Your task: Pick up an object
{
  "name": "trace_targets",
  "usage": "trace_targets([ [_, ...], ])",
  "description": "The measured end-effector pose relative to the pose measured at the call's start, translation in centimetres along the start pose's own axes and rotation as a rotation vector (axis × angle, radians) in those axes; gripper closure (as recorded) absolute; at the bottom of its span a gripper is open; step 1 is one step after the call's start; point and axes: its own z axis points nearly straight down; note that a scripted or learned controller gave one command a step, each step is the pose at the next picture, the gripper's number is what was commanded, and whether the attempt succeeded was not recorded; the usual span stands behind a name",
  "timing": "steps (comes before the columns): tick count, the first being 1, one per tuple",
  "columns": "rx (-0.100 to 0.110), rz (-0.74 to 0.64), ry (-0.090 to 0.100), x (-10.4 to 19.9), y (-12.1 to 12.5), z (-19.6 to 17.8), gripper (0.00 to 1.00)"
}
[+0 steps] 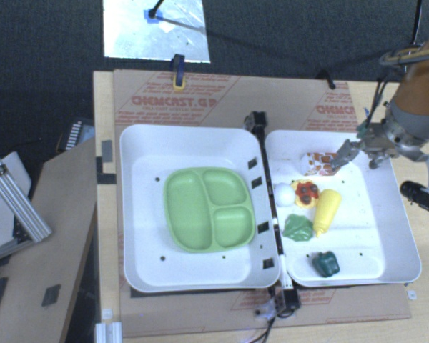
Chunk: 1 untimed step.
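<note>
Dark grey floor all around, with a brown cardboard sheet [200,98] on the bench and two white bins on top of it.

Yellow bottle [327,211] near the middle of the right bin [386,220], lying down and a bit tilted. Used below as the mark for everything else.

Just up and left of the yellow bottle: a small red and yellow toy [306,190], touching or nearly touching it. Left of that toy, a white ball [283,194] close to the bin wall. Just down and left of the yellow bottle: a green leafy toy [297,227], right beside it. Further below the yellow bottle: a dark green pepper [327,264], on its own, near the front of the bin.

Above the yellow bottle, past the red and yellow toy: a red and white packet [317,163], lying flat.

Up and a little right of the yellow bottle: the gripper [347,153], low over the bin, with its tip just beside the red and white packet. Cannot tell if spread or pressed together. Nothing seen held in it. Grey arm [415,98] with an orange band, far up and right of the yellow bottle.

Far left of the yellow bottle: the left bin [143,163], with a light green plate [207,209] in three parts lying flat inside.

Far up and left of the yellow bottle: a shiny silver sheet [156,20] on the floor.
</note>
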Motion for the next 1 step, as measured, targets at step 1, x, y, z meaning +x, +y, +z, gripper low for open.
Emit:
trace_targets([
  [1, -0.013, -0.003, -0.002, 0.04, 0.30, -0.80, 0.00],
])
